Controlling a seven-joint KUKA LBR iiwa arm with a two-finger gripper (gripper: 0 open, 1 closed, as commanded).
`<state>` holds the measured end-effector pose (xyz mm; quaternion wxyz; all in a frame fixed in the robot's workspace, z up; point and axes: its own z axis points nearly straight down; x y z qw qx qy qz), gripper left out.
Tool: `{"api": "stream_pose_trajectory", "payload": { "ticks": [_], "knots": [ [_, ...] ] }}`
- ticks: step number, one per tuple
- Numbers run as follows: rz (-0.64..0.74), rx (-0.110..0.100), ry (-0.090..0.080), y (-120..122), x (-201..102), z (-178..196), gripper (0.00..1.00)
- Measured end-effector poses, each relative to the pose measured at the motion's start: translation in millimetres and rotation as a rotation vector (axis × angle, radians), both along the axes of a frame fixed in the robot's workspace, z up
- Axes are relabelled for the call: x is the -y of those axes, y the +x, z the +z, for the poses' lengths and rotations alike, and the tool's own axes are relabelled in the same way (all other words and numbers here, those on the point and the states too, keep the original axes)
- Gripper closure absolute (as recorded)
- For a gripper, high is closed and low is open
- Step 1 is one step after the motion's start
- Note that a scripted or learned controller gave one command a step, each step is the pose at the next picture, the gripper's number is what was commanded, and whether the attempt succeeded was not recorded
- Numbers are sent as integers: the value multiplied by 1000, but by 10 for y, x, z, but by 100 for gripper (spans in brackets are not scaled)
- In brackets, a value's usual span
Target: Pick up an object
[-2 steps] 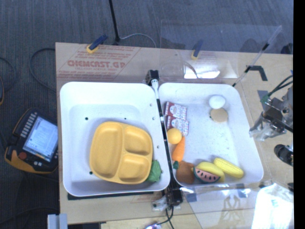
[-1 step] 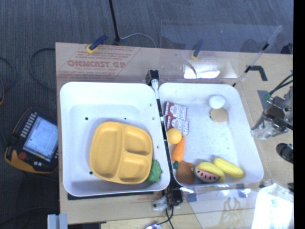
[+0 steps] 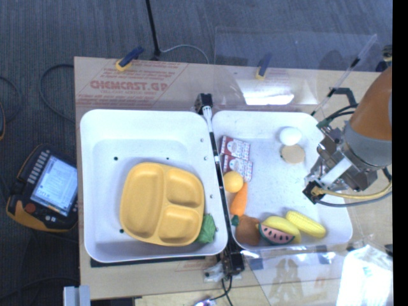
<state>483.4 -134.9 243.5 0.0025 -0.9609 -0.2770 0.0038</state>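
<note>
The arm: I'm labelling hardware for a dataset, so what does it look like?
The arm is grey with an orange band above the wrist. Its gripper end is metallic with black parts. Yellow and black cables run off the wrist.

Dark grey carpet (image 3: 76, 18) covers the floor around a light wooden bench top (image 3: 185, 81) printed with red lettering near its far left corner. A thin black pole (image 3: 150, 18) rises from the floor beyond the bench's far edge, with a pale cable (image 3: 185, 48) curling at its foot. A blue-and-yellow clamp (image 3: 129, 57) sits on the far edge, a second one (image 3: 262, 65) further right. A clear sheet (image 3: 287, 62), probably plastic, stands at the far right, catching a bright glare. On the carpet off the bench's left edge lies a handheld pendant (image 3: 44, 190) with a lit screen.
</note>
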Motion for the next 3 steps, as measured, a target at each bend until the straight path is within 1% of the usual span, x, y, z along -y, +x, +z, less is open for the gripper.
{"api": "stream_pose_trajectory", "payload": {
  "ticks": [1, 2, 3],
  "knots": [
    [-270, 5, -6, 833, 137, 717, 100],
    [-234, -7, -3, 528, -451, -197, 100],
    [-215, 13, -9, 612, 242, 967, 100]
  ]
}}
